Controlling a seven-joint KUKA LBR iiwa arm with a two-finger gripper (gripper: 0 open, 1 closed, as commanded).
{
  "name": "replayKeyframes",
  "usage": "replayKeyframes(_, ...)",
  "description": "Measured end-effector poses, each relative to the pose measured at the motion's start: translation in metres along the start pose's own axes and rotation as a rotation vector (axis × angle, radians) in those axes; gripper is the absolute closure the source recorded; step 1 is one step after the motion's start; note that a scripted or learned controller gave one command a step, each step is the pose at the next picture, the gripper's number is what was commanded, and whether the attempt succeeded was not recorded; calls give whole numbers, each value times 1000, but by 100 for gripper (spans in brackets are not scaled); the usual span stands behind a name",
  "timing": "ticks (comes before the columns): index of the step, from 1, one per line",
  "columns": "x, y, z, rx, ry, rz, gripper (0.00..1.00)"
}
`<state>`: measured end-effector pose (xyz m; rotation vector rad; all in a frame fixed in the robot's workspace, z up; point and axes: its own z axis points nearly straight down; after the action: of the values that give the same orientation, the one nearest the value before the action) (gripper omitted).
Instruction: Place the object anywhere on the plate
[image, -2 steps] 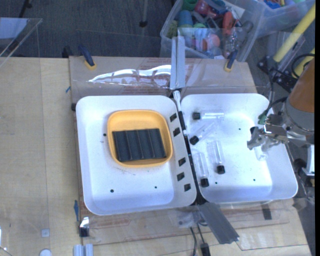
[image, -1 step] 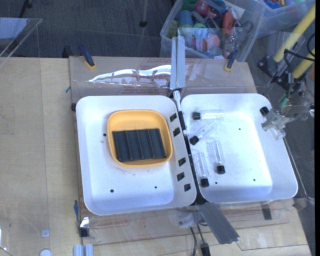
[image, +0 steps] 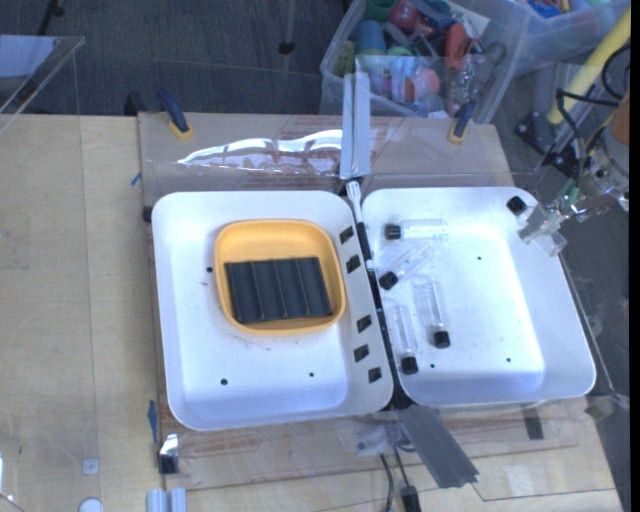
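I count two shallow white bins. The left bin holds one yellow rounded-square plate carrying one black ribbed slab. The right bin holds what look like four clear black-capped plastic vials. The gripper sits at that bin's far right rim; finger state undeterminable.

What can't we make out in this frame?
- Gripper, camera view: small and blurred at the right bin's rim; open or shut is unclear.
- Arm: cut off by the right edge.
- Clear vials, right bin: transparent on white; outlines blend, so an exact count is uncertain.
- Dark ridged block on the yellow plate: too little detail to tell what it is.
- Plate surface under the block: hidden by the block.
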<state>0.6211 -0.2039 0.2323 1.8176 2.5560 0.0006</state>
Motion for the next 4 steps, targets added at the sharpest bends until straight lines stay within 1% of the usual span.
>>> replayKeyframes(1,-22,27,-41,-2,-1,-279,100)
replayKeyframes(2,-33,39,-80,-4,-2,-577,100)
replayKeyframes(3,-30,30,-165,-5,-4,-826,100)
replayKeyframes(4,-30,29,-205,-6,-5,-1116,100)
